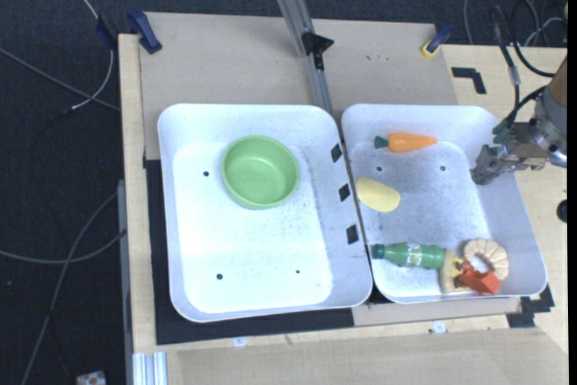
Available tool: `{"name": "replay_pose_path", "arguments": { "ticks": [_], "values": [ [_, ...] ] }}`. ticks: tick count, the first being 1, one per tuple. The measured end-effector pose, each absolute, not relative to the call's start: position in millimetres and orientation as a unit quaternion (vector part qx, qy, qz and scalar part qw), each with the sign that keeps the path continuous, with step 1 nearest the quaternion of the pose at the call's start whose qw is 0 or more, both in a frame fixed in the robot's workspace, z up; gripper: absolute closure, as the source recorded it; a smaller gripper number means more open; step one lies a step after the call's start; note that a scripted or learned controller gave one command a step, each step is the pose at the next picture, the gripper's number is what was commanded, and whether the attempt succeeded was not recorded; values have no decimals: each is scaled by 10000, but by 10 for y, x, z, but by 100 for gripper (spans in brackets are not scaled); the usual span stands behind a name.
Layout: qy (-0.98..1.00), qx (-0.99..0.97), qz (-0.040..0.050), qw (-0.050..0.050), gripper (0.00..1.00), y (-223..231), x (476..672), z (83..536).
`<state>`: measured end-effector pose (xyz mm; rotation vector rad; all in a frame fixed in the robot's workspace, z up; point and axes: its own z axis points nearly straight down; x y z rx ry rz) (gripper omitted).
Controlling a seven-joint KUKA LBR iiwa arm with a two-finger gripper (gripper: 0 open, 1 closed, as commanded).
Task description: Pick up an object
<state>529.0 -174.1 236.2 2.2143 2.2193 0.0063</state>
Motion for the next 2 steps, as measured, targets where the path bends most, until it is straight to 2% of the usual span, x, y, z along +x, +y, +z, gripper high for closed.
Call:
{"name": "replay_pose_path", "arguments": {
  "ticks": [1,2],
  "values": [
    [7093,7049,25,20,100,-1296,5450,2418],
    [7094,7048,25,14,100,-844,5691,2510]
  ]
}}
